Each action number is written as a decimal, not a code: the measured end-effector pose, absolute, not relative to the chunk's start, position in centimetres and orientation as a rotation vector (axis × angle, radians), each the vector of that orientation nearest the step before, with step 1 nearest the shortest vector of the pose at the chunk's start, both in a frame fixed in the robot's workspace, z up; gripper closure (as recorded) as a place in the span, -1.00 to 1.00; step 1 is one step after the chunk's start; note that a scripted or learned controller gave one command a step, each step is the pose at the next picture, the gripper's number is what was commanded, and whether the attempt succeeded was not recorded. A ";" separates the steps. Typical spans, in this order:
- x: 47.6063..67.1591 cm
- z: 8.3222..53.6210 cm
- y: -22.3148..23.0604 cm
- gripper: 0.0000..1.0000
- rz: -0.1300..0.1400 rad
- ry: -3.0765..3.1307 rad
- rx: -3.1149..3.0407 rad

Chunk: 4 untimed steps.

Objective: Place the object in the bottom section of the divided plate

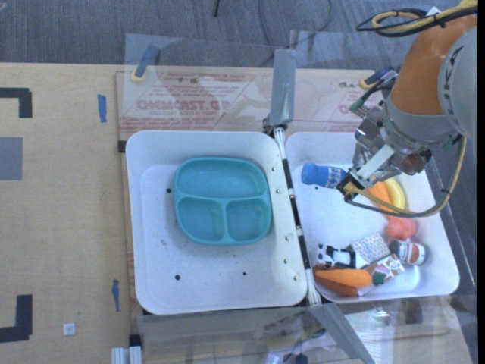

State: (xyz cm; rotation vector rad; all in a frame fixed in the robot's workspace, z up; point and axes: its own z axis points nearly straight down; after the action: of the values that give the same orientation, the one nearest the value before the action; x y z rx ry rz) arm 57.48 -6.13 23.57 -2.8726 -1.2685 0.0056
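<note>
A teal divided plate lies in the left white bin, with one wide section toward the back and two smaller sections toward the front; nothing lies on it. My gripper hangs over the back of the right bin, beside a blue bottle lying on its side to its left. Just right of and below the gripper are a yellow banana and an orange piece. I see nothing between the fingers, which the wrist hides.
Toward the front of the right bin lie a red-orange ball, a black-and-white cow toy, a carrot, a small patterned packet and a little can. A grey divider stands behind the bins.
</note>
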 end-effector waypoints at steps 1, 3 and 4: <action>63.7 18.4 -1.9 1.00 0.004 -1.114 -2.937; 63.3 19.4 6.8 1.00 0.008 -1.302 -2.858; 64.5 20.2 11.7 1.00 -0.002 -2.041 -2.390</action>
State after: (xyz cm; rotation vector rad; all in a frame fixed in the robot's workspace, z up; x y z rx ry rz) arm 64.47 11.74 20.24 -2.3895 -2.0410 -0.0025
